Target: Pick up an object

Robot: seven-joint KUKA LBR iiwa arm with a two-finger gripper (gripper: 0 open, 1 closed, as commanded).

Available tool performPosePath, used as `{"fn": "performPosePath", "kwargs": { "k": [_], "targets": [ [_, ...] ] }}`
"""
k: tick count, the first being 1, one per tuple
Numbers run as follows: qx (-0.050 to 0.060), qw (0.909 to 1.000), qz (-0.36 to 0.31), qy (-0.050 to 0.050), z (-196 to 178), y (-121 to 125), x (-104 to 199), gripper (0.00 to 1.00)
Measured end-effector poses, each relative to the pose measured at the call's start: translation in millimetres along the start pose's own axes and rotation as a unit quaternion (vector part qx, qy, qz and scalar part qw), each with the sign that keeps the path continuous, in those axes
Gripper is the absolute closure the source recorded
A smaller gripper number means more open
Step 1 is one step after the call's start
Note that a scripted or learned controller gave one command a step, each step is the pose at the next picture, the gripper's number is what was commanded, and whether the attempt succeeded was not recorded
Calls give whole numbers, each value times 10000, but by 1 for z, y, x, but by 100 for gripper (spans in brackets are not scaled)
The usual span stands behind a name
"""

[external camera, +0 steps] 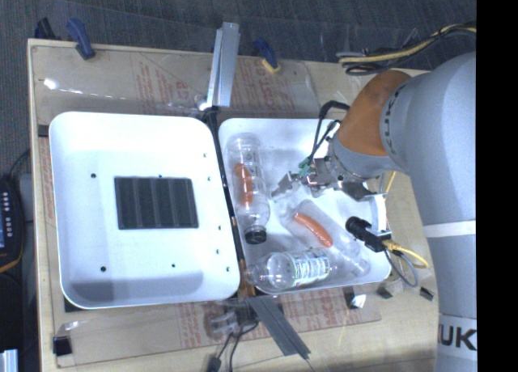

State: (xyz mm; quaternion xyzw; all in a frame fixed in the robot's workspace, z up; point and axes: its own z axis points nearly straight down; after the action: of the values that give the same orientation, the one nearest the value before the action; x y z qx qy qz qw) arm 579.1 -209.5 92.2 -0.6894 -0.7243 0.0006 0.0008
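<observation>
Camera view looks down on a tabletop [48,71] with 2 white bins side by side. The left bin [81,160] has a dark grid [156,202] on its floor. The right bin [271,132] holds the things to pick.

There are 2 clear bottles in the right bin. The first bottle [247,184] lies along the bin's left wall. It has something orange inside and a black cap at its lower end. The second bottle [298,268] lies along the bottom wall. An orange thing [312,230], shaped like a little sausage, lies near the middle of the bin, between the 2 bottles.

The grey arm [437,144] reaches in from the right. The gripper [285,186] hangs low over the middle of the right bin. It is just beside the first bottle and near the orange thing. I see nothing held in it. I cannot tell if it is released or clenched, because it is small and shiny here.

I think this is the reaching step, and nothing is lifted yet. Next, the gripper needs to line up over 1 thing, go down around it, squeeze and lift. The bottles look round and smooth, so they may roll or slip away. The orange thing is close and thin, so it may be the easier pick.
</observation>
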Motion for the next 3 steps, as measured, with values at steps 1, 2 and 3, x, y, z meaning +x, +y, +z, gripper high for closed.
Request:
{"fn": "performPosePath", "kwargs": {
  "k": [1, 2, 3],
  "targets": [
    [-13, 9988, -498, -4, 0, -68, 3, 0],
    [-7, 9984, -557, -1, 0, -95, 5, 0],
    [6, 10000, 33, 1, -14, -68, 3, 0]
  ]
}}
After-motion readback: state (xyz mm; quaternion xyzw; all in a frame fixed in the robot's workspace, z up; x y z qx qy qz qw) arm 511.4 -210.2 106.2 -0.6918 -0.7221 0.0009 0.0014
